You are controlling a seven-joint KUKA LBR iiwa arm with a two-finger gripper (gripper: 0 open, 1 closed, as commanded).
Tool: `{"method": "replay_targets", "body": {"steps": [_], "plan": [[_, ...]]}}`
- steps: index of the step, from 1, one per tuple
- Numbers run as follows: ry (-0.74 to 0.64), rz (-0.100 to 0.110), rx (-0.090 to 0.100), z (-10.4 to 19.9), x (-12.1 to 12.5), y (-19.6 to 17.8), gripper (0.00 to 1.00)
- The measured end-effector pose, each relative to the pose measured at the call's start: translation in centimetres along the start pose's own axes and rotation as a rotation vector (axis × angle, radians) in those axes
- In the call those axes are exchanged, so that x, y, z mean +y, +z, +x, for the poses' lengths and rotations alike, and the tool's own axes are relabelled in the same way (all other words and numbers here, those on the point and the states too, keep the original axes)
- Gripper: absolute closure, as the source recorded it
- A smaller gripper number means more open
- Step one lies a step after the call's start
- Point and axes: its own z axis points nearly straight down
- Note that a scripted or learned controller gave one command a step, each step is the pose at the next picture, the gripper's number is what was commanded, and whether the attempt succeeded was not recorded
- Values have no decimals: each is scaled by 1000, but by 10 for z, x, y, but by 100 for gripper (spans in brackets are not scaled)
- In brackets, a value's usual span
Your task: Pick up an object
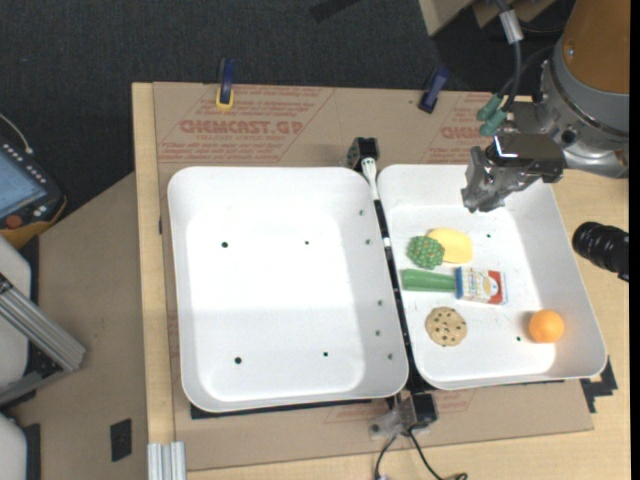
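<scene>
Hand [484, 200], finger state not discernible, hangs beyond the broccoli [425, 252]; tightly clustered neighbours risk a nudged, missed grasp.

Fixed overhead view (slanted) of both bins [270, 183]

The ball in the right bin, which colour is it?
Orange. The ball shows best in the camera view, near the bin's front right corner.

arm [600, 58] cropped at right edge
</scene>
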Motion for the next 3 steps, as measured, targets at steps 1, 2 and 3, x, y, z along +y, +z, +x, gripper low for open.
{"method": "replay_targets", "body": {"steps": [1, 2, 3], "plan": [[4, 2, 0, -51, 1, 109, 100], [7, 6, 1, -121, 1, 259, 100], [0, -14, 1, -117, 4, 240, 100]]}}
